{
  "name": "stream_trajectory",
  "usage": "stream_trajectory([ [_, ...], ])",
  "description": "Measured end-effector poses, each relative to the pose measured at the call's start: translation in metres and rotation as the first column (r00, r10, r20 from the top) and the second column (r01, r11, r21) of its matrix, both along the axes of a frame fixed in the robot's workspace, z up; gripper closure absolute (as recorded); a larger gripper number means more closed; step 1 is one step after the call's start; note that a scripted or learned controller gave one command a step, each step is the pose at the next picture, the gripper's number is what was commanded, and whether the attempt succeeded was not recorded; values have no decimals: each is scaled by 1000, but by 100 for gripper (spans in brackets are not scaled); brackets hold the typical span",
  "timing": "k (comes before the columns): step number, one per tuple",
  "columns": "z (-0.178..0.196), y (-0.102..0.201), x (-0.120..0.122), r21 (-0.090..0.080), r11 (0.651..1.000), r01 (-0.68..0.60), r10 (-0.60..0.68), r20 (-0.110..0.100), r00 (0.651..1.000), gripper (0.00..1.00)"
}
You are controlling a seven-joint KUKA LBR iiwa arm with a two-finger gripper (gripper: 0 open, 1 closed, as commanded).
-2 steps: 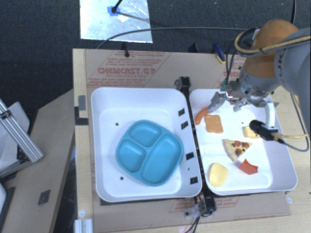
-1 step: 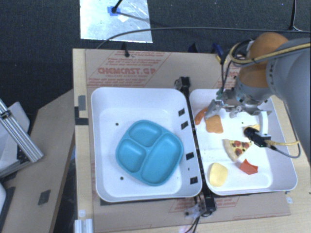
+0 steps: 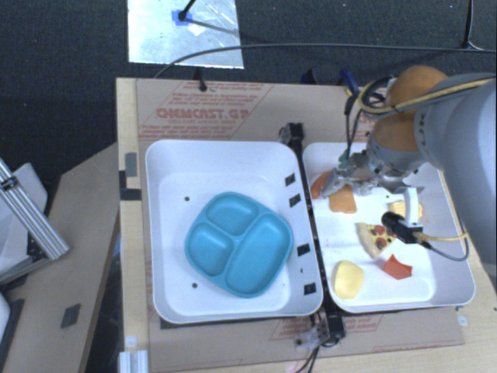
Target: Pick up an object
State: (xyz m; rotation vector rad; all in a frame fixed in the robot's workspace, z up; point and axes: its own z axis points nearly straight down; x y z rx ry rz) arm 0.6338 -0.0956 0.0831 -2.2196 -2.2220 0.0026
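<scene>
My gripper (image 3: 342,179) hangs low over the far left part of the right bin (image 3: 446,286). Just under and beside it lie two orange pieces: one (image 3: 342,201) in front of it, another (image 3: 319,183) to its left by the bin wall. Whether it touches either I cannot tell. Further forward lie a pizza slice (image 3: 374,238), a red piece (image 3: 397,268) and a pale yellow piece (image 3: 349,278). A yellow ribbed piece (image 3: 409,207) lies to the right, partly behind the arm's cable.
The left bin (image 3: 167,169) holds a blue divided plate (image 3: 238,243). The grey arm (image 3: 454,130) with its orange band covers the right bin's far right corner. A black divider with clips (image 3: 301,200) runs between the bins. A metal frame (image 3: 31,216) stands at far left.
</scene>
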Motion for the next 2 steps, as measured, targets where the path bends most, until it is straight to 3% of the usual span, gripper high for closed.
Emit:
stream_trajectory([
  [1, 14, 0, 2, 0, 1000, -1, 1, 7, 1000, 100],
  [2, 68, -6, -5, 0, 1000, 1, -1, 7, 1000, 100],
])
